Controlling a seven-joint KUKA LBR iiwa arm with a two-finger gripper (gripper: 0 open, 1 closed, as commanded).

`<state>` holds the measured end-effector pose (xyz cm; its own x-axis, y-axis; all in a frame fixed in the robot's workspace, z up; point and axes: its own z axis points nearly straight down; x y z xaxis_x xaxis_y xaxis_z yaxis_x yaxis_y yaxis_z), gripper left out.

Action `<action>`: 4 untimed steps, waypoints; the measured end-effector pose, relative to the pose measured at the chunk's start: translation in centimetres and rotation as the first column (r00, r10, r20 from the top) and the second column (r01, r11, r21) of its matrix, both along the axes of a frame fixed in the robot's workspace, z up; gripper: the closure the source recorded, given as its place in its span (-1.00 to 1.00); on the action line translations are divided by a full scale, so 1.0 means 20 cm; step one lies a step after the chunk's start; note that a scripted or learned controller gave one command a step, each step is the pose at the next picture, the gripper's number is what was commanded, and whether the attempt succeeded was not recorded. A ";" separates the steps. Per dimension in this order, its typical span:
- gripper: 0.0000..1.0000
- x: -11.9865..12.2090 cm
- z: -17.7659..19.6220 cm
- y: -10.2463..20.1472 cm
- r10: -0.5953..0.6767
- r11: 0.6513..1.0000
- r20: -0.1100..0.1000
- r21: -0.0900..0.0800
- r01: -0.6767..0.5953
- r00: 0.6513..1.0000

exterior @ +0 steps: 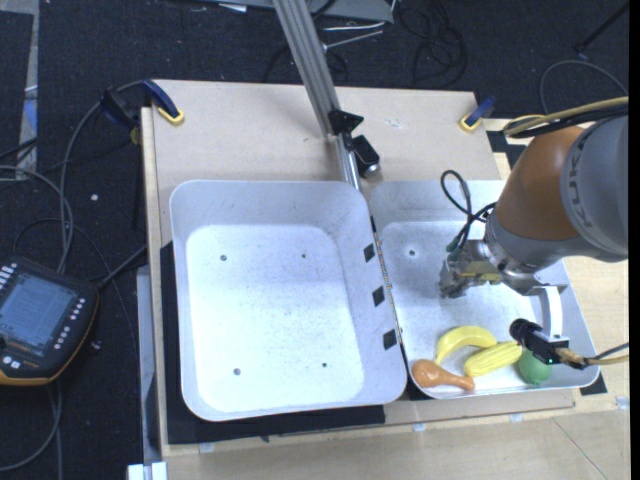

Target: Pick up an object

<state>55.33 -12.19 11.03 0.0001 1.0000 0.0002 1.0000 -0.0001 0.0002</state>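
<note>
In the right bin (pixel 415 230), near its front edge, lie a yellow banana (pixel 462 340), a second yellow piece (pixel 492 358) beside it, an orange pear-shaped toy (pixel 440 374) and a green ball (pixel 534 368). My gripper (pixel 458 280) hangs low over the bin's middle, a short way behind the banana. The grey wrist and the orange band (pixel 535 183) rise up to the right of it. A small black part (pixel 535 340) with cabling partly covers the green ball.
The left bin (pixel 265 298) is wide and white, with a speckled floor. A slanted metal rail (pixel 315 68) runs down to the ridge between the bins. Yellow clamps (pixel 170 113) sit at the bench's back corners. A handheld pendant (pixel 35 318) lies off the bench, left.
</note>
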 end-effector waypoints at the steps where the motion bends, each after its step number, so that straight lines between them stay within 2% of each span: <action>1: 1.00 0.00 0.23 -0.04 0.000 1.000 0.003 -0.001 0.000 1.000; 3: 1.00 -0.01 0.66 0.00 0.001 1.000 0.004 -0.001 -0.001 1.000; 4: 1.00 0.01 0.60 0.26 0.005 1.000 -0.001 0.001 -0.005 1.000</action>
